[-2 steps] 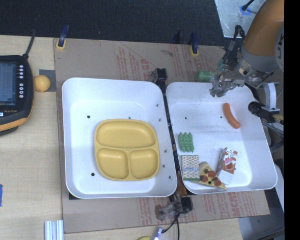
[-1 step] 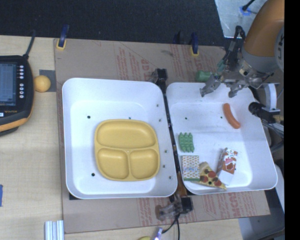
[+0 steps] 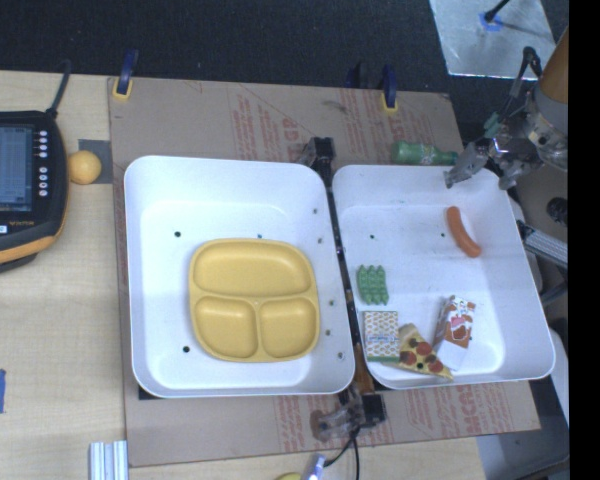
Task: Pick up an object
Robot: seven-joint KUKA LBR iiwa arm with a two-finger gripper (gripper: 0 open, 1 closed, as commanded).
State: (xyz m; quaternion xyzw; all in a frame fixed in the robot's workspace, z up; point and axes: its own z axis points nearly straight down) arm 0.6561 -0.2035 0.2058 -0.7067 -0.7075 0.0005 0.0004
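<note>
pizza slice [image 3: 421,353]: right bin's [image 3: 420,183] near edge, beside waffle [image 3: 381,332]
sausage [image 3: 463,231]: far-right corner
gripper [image 3: 472,165]: over far rim, open-ish, holding nothing

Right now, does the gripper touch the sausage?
Apart. The camera view shows bare white bin floor between the gripper at the far rim and the sausage.

Grey metal hand [image 3: 477,163] with black cabling

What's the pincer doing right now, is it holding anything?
Pincer: over the right bin's far rim, nothing between its fingers; open or shut cannot be told.
</note>
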